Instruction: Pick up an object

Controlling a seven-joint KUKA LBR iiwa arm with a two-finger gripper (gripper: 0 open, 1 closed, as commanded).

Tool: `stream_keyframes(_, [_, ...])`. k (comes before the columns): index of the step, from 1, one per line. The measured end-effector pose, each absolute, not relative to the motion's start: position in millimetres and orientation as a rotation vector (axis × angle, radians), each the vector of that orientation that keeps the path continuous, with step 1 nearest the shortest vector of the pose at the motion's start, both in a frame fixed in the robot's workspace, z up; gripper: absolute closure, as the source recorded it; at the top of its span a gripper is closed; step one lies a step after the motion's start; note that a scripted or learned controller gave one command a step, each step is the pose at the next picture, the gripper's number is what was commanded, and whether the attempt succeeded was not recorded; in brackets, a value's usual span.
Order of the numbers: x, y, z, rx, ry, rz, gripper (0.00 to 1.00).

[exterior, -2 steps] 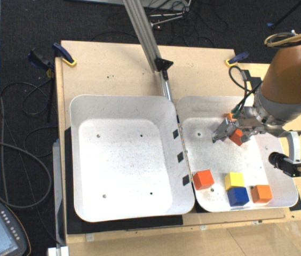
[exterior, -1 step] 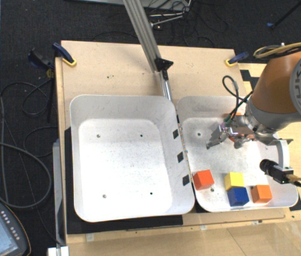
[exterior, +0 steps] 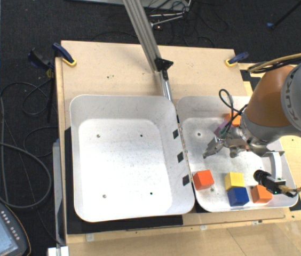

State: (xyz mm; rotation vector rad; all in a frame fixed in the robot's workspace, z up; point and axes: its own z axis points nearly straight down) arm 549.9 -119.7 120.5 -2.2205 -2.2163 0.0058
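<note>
Several small blocks lie in the right bin [exterior: 193, 113]. An orange block [exterior: 203, 178] sits near its front left. A yellow block [exterior: 235, 180] lies to the right of that, with a blue block [exterior: 238, 197] just in front of it and another orange block [exterior: 260, 194] beside the blue one. A further orange piece [exterior: 235, 120] peeks out behind the wrist, mostly hidden. My gripper [exterior: 221, 151] hangs over the middle of the right bin, behind the front row of blocks. Its fingers [exterior: 210, 152] stand open with nothing between them.
The left bin [exterior: 86, 111] lies beside the right one on the wooden bench [exterior: 113, 63]. A slanted metal pole [exterior: 142, 31] comes down to the seam between the bins at the back. Blue-and-yellow clamps [exterior: 64, 55] grip the bench's rear corners.
</note>
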Motion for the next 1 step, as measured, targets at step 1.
stream_keyframes(1, [551.7, -119.2, 133.7, -2.222, -2.221, -0.001, 1.00])
